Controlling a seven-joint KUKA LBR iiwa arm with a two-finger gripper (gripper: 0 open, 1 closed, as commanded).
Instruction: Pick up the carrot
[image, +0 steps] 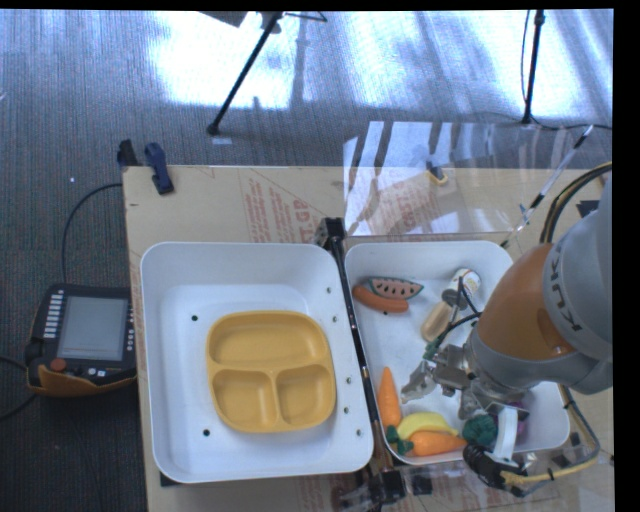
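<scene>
The carrot (388, 397) is a slim orange piece with a small green end. It lies lengthwise along the left wall of the right bin (500, 250), tip pointing to the far side. My gripper (432, 374) hangs low over the bin just right of the carrot, close to it, at the end of the grey and orange arm (530, 320). Nothing shows between it and the carrot. The arm hides the bin's right part.
The right bin also holds a watermelon slice (387, 292), a tan piece (436, 320), a yellow banana (424, 423), a second orange piece (436, 444) and a dark green item (480, 428). The left bin (170, 300) bears a yellow divided plate (270, 368).
</scene>
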